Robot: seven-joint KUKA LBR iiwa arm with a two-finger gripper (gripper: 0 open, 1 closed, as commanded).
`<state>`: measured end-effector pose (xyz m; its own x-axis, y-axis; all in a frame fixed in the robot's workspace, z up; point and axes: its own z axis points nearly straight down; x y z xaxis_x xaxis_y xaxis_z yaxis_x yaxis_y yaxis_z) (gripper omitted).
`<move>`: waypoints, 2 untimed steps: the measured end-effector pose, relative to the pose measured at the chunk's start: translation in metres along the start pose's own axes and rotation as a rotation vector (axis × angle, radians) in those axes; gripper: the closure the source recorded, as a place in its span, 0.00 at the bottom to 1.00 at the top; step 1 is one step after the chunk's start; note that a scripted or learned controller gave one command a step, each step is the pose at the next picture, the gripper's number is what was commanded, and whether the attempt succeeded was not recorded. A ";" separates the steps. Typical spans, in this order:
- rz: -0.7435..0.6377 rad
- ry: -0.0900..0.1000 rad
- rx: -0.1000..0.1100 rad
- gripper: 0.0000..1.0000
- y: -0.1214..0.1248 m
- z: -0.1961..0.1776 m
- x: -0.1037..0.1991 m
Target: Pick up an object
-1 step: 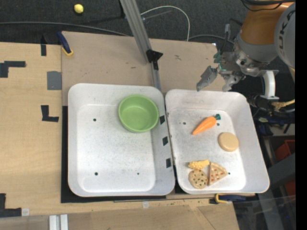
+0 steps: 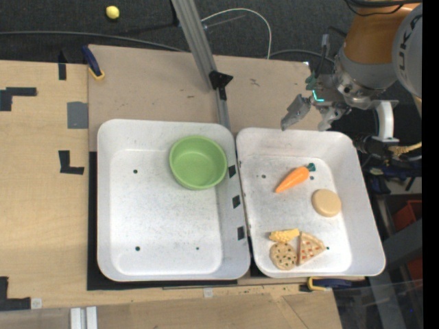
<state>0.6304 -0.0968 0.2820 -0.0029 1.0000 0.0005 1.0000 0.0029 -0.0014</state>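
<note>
Toy biscuits and a pizza slice [image 2: 310, 247] are lying nearest, in the right bin [image 2: 363, 204]; beyond them a round cookie [image 2: 326, 202] and a carrot [image 2: 293, 178] are resting untouched. Farther back, the hand [image 2: 310, 113] is hovering over the bin's far rim, fingers spread, pinching nothing. No pick is begun yet.

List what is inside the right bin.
The right bin holds a carrot, a round tan biscuit, a corn piece, a cookie and a pizza slice. Nothing covers them.
</note>
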 end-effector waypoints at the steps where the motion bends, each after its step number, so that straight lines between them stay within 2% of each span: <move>1: 0.001 -0.001 0.006 0.00 -0.010 0.058 0.001; 2: 0.001 0.000 0.008 0.00 -0.016 0.123 0.000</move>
<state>0.6145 -0.0969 0.1594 -0.0016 1.0000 0.0000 1.0000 0.0016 -0.0090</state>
